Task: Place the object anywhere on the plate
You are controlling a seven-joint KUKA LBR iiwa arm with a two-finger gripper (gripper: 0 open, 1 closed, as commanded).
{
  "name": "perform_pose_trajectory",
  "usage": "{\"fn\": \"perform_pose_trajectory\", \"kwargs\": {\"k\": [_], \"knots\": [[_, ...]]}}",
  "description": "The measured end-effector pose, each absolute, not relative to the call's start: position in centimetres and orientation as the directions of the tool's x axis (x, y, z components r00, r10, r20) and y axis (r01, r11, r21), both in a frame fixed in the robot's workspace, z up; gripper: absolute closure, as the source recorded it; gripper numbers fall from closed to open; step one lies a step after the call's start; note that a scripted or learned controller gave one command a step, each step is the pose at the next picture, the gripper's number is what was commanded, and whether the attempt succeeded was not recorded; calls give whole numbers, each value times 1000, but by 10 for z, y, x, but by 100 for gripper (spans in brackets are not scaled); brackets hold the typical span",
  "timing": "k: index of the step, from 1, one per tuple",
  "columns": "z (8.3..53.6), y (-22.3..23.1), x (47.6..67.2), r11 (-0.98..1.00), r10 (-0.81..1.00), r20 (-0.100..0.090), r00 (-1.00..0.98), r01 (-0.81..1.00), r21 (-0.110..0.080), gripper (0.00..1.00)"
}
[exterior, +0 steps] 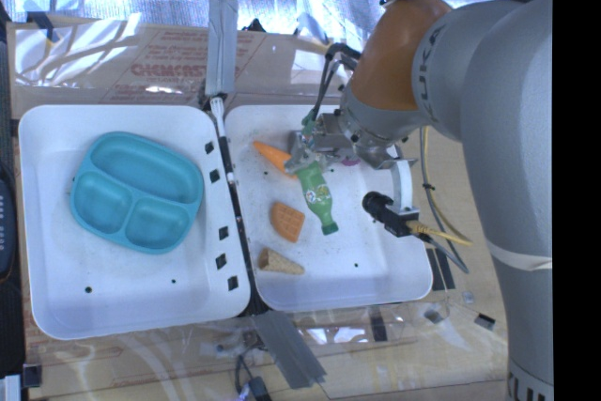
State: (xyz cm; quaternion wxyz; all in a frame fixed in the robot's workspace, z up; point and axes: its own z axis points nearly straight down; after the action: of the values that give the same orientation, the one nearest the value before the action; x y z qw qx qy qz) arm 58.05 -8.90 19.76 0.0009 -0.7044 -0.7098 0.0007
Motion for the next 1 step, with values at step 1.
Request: {"fn": "perform_pose_trajectory", "kwargs": {"k": [1], "knots": [[190,-9,566,14,1000,1,-14,1000,-7,100]]}}
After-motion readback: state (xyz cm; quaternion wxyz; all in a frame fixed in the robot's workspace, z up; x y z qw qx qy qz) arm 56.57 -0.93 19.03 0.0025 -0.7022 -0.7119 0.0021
